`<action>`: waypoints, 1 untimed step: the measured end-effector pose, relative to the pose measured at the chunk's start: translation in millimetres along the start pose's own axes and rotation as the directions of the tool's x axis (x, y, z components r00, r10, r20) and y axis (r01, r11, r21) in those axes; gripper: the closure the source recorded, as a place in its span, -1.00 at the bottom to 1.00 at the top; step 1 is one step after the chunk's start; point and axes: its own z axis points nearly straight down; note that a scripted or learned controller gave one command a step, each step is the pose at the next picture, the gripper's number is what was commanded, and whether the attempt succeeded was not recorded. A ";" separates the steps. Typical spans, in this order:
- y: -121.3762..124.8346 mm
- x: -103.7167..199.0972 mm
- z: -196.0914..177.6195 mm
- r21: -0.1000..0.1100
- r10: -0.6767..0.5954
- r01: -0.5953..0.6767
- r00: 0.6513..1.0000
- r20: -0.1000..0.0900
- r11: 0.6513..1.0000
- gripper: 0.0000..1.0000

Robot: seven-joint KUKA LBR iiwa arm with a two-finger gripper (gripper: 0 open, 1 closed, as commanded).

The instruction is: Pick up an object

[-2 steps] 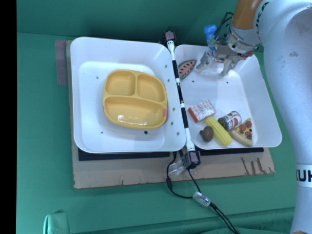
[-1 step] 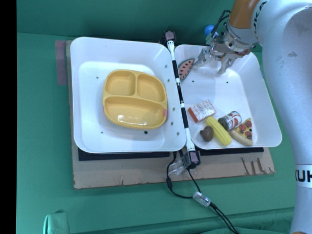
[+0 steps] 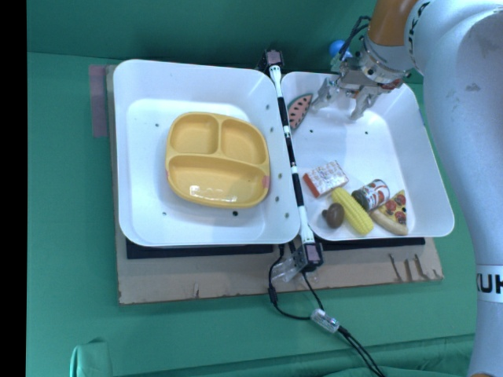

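Grey arm's gripper [image 3: 343, 103] hangs over the right bin [image 3: 409, 132] near its far edge, fingers spread with nothing between them. Watermelon slice [image 3: 299, 110] sits just beside it; corn [image 3: 352, 210], can [image 3: 372, 194], pizza [image 3: 392, 212] cluster up front.

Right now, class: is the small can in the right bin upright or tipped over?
Tipped over. The can lies on its side between the corn and pizza slice, one round end facing the camera.

Green cloth backdrop [image 3: 157, 14] and bench cover, brown cardboard sheet [image 3: 196, 277] beneath
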 end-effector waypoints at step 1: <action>0.1 -1.0 0.0 0.000 -0.002 0.002 1.000 -0.003 1.000 -1.00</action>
